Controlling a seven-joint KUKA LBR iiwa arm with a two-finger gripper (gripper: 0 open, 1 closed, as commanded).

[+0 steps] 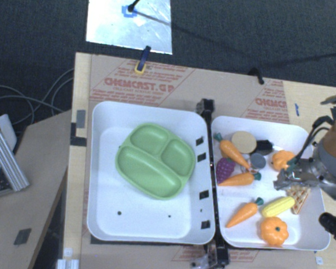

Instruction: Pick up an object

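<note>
The gripper (291,179) hangs low over the crowded right white bin (228,126); finger state cannot be told. Risk: a glancing grasp nudging the yellow plastic corn cob (278,205) aside.

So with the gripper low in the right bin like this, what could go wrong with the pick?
The gripper sits among crowded toys: the waffle, corn and an orange piece are all close by. It may catch two at once, or nudge a neighbour aside and come up with nothing. It is also near the bin's right wall, which could cramp the approach.
</note>
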